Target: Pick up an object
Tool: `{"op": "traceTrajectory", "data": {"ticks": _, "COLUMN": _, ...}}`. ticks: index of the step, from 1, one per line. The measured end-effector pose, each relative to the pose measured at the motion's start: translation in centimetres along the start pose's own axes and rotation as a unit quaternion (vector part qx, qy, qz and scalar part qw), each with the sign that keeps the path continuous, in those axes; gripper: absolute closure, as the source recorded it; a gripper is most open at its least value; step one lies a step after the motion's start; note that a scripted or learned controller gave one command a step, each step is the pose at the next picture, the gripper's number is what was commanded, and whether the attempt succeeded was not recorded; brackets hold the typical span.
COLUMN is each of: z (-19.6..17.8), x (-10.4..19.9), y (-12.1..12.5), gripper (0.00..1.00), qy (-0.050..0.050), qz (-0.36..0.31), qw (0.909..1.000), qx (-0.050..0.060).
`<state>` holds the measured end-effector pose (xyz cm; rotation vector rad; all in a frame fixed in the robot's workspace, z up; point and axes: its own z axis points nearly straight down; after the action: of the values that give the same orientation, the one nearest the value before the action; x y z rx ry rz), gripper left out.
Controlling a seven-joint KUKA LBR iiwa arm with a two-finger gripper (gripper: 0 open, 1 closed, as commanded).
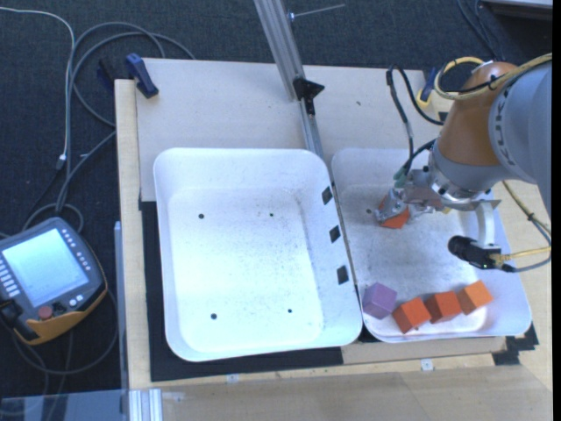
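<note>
My gripper (394,209) hangs low over the upper left part of the right bin (500,323). A small orange object (395,221) sits right at its tip, partly covered by it; whether it is gripped I cannot tell. Along the bin's front edge lie a purple block (379,299) and three orange blocks (408,315), (444,306), (476,296) in a row. The grey arm with its orange band (473,139) reaches in from the right.
The left bin (237,158) stands beside the right one, its wall just left of the gripper. A slanted aluminium pole (280,33) rises at the back. Black cables (399,103) loop near the wrist. A teach pendant (44,279) lies off the bench at left.
</note>
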<state>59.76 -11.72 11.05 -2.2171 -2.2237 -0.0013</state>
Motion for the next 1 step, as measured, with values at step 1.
{"op": "traceTrajectory", "data": {"ticks": 1, "z": -9.43, "x": 9.08, "y": 2.67, "gripper": 1.0, "qy": 0.001, "qz": -0.004, "qw": 1.0, "qx": -0.005}}
